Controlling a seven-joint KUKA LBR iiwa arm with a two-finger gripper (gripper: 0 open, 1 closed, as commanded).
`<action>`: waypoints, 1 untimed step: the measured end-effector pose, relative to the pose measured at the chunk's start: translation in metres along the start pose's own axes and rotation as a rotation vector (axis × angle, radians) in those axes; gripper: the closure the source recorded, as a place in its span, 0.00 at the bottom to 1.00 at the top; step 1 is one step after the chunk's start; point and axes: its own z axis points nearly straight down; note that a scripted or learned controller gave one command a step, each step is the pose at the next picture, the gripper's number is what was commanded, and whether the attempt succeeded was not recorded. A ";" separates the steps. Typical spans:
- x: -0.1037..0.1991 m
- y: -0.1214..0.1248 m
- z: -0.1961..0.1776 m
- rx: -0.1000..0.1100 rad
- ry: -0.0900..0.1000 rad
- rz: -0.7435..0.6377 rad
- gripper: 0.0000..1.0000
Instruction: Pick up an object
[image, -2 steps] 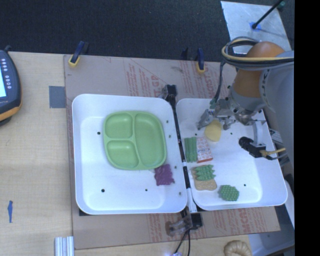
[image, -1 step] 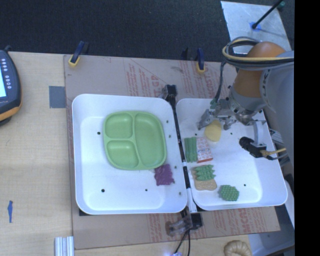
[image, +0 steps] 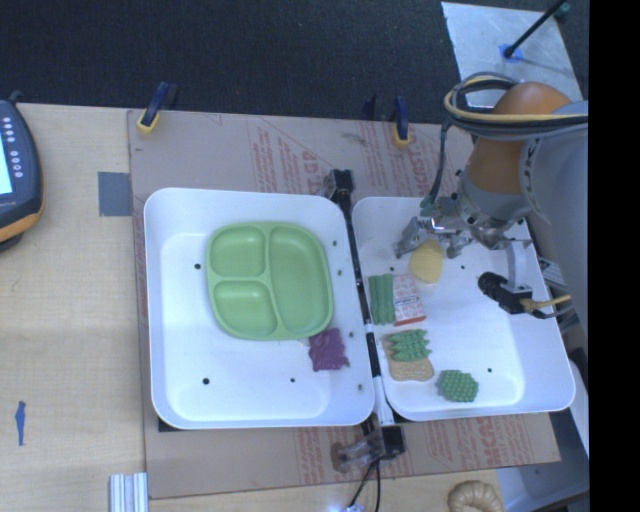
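Nearest the camera, along the near edge of the right bin (image: 545, 395), a round knobbly green piece (image: 457, 385) lies close to the near wall, and just beyond it toward the bin's left edge a tan cracker-like piece with a green leafy top (image: 409, 355) rests flat. Across the divide, in the left bin (image: 170, 330), a small purple toy (image: 327, 350) sits near the right edge, touching the near right corner of a light green three-compartment plate (image: 270, 280) that takes up the middle of that bin. Farther back along the right bin's left edge, a green ribbed strip (image: 381, 298) lies just beside a small white and red packet (image: 406, 299). Beyond these, toward the far half of the right bin, a pale yellow rounded object (image: 427, 263) sits on the floor with the gripper (image: 436, 236) directly over its far side; whether the claw is open, closed or gripping the object cannot be told from here.
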 end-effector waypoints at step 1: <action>0.004 0.000 0.000 0.002 0.001 -0.001 0.00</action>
